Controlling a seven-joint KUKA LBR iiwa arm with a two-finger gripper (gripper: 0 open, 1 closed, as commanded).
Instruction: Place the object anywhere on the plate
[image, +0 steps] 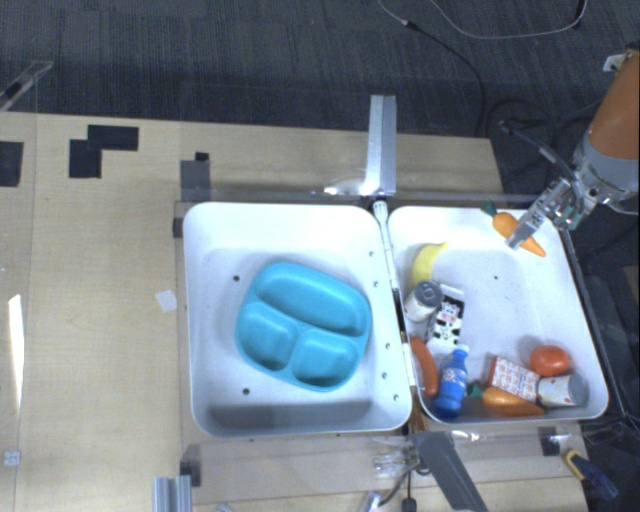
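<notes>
Nearest, along the front wall of the right bin (590, 330): a blue bottle (452, 380), an orange carrot-like piece (505, 401), a small patterned box (513, 377), a red-orange round item (549, 358) and a small can (560, 390), all crowded together. Just behind, beside the divider: a red sausage-shaped item (426, 365), a black-and-white packet (447, 316), a grey cap (427, 294) and a yellow object (428, 261). In the left bin (215, 300), a blue three-compartment plate (302, 323), lying flat near the middle. Farthest, at the right bin's back corner: the gripper (525, 232), fingers narrowly parted and closed around an orange carrot (520, 231), well apart from the plate.
</notes>
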